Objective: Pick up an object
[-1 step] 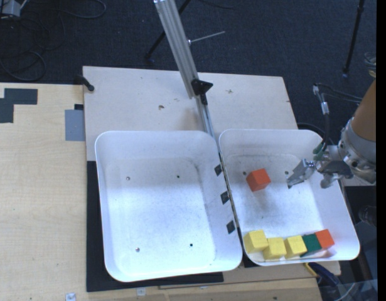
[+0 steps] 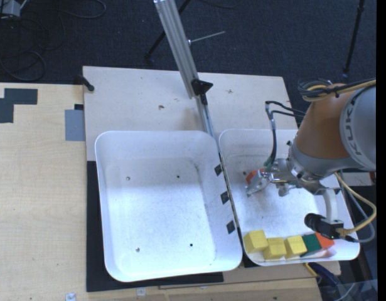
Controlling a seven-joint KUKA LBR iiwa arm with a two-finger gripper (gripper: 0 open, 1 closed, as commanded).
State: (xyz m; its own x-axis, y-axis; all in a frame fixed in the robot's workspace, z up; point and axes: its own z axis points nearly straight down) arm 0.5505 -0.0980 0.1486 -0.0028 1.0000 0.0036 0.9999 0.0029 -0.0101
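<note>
Well apart: claw [image 2: 258,182], yellow blocks [image 2: 275,246].

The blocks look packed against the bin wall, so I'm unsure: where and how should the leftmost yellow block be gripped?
Probably from above, fingers closing on the leftmost yellow block's far and near faces. Its left side is free, but a second yellow block touches its right, and the right bin's near wall lies close, so the fit looks tight.

Left of my claw [image 2: 258,184] lies a matt white plastic bin [image 2: 117,168]; nearer me, smooth blocks [image 2: 275,245]; beyond, a ribbed metal rail [image 2: 179,42].
</note>
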